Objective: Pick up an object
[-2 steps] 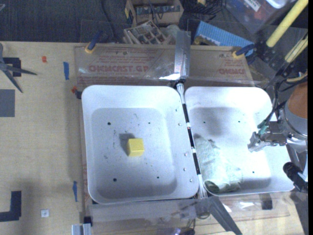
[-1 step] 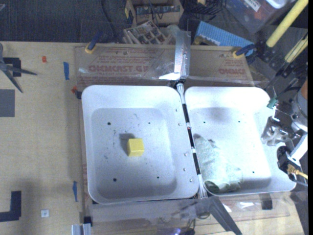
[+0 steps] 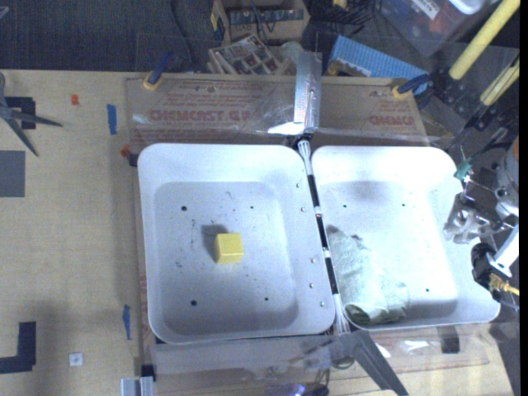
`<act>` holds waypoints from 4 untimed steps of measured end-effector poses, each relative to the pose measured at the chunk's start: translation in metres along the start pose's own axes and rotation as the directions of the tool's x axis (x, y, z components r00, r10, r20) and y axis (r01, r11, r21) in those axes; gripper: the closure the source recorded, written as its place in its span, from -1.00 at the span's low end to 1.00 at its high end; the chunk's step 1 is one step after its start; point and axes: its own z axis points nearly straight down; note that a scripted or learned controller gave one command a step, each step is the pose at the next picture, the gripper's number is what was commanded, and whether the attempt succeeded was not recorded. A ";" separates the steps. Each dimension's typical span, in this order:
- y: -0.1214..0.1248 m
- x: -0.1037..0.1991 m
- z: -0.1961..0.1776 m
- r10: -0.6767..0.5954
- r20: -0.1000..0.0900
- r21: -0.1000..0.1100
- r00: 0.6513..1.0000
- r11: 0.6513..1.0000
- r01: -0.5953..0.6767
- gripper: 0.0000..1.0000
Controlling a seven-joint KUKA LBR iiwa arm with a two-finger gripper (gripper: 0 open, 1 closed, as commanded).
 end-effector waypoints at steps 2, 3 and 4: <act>0.072 -0.023 -0.032 0.167 0.000 0.002 0.986 0.986 -0.167 1.00; 0.059 -0.020 0.117 0.341 0.000 0.007 0.940 0.940 -0.341 1.00; 0.049 -0.024 -0.002 0.647 0.001 0.003 0.762 0.762 -0.647 1.00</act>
